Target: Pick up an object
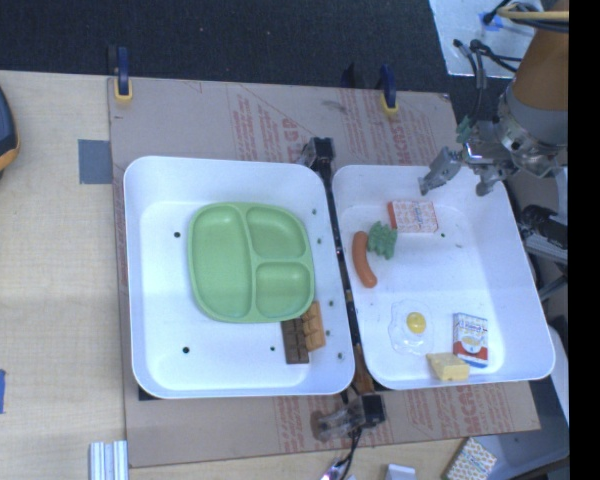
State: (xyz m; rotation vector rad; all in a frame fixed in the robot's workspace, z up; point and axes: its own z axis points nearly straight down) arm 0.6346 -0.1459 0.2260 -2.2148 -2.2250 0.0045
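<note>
Your pincer (464, 171) hangs wide and empty over the right bin's (520, 268) far edge; nearest lies the small carton (412, 216), probably light and stiff, so grip it across its short sides.

Light wood bench (50, 298) under a cardboard sheet (270, 118), clamped along its far edge by two blue clamps (122, 73). Dark carpet (230, 13) beyond the bench. Even lighting.
</note>
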